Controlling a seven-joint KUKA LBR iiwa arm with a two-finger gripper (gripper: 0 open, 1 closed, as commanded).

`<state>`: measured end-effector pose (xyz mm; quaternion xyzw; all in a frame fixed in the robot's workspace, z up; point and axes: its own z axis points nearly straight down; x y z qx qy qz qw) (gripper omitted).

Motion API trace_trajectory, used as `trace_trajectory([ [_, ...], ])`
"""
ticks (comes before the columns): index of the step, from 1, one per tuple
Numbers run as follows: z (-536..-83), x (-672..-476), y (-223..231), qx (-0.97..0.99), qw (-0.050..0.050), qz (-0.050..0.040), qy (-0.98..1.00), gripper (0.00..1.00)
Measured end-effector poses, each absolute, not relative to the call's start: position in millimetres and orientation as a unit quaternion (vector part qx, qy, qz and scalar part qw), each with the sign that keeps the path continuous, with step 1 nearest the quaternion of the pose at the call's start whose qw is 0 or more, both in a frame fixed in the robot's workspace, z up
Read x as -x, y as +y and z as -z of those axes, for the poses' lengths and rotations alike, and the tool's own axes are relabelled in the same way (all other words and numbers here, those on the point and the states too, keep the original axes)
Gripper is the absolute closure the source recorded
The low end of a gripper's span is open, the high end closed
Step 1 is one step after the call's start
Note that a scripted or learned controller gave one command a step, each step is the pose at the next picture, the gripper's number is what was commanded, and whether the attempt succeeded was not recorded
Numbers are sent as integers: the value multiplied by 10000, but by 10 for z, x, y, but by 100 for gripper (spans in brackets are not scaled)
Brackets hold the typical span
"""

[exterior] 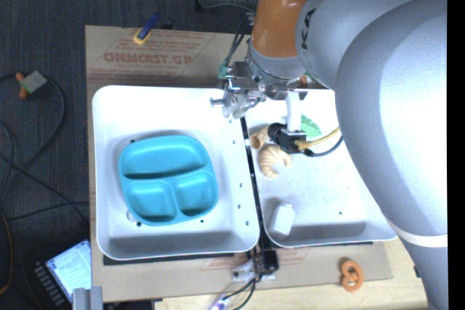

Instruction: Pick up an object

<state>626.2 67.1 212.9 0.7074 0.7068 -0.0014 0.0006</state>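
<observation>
Up at the far end of the wall between the two white bins hangs the gripper (236, 102), and whether it is open or closed cannot be told. Near it, in the bin (330, 234) on the view's right, lie a beige shell (271, 160) and a green scrap (312, 126); a small white block (281, 218) sits by the front wall. A blue divided plate (168, 178) lies in the other bin (105, 127). An orange ring (352, 274) rests on the bench (392, 279)
</observation>
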Motion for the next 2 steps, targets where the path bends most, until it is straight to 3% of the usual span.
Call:
trace_trajectory([
  [1,-2361,-6058,803,-7069,-1,5,7073,100],
  [2,-2177,-5306,793,-7072,-9,16,7071,100],
])
